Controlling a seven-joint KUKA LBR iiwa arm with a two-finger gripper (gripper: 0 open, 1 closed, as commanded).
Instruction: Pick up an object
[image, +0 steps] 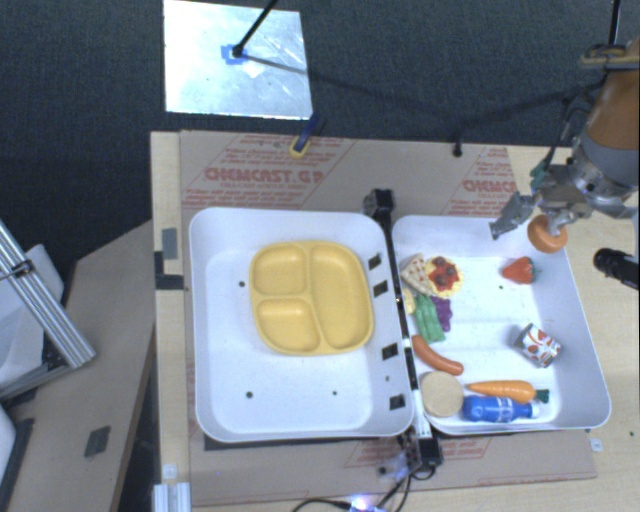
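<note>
Two shallow white bins side by side on a bench. In the left bin (215, 330), a yellow divided plate (308, 297). In the right bin (580, 330): pizza slice (438, 273), grapes (432, 315), sausage (437, 355), round cracker (440, 392), carrot (502, 388), blue bottle (498, 408), small can (539, 345), strawberry (518, 269). Over that bin's far right corner, gripper (540, 222) with an orange fruit (547, 235) between its fingers

Yellow divided plate (310, 298) in left bin (215, 330); silver sheet (236, 58) beyond the bench.
</note>
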